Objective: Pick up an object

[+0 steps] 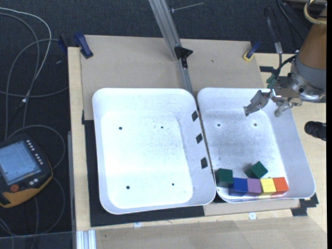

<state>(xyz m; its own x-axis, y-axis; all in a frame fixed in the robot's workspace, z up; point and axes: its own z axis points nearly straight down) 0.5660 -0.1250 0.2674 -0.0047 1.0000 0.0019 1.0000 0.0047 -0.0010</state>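
a: what is there to lift, and where does it lie?

b: a cluster of small coloured cubes along the near edge of the right-hand shallow white bin (290,139); a dark green cube (224,176) at the left end, then a blue cube (239,185), a purple cube (254,185), a yellow cube (267,184) and an orange cube (280,183) in a row, touching or nearly so; a second dark green cube (257,168) sits just behind the row, turned at an angle.

a: how would they handle?

b: i judge them light, rigid and unbreakable, wood or plastic by the look; flat faces give a fair grip, though smooth ones may slip if pinched near a corner; the tilted green one behind the row looks the easiest, since its sides stand free; those in the row crowd one another and the bin wall.

a: and the claw?

b: the two-finger claw (265,104) hangs over the far part of the right bin, well apart from the cubes; its fingers are spread, one pointing left and one nearer the wrist, with nothing between them; it touches no cube.

a: the other bin?

b: the left-hand shallow white bin (104,108) on the tabletop (129,61) carries no cubes that i can make out.
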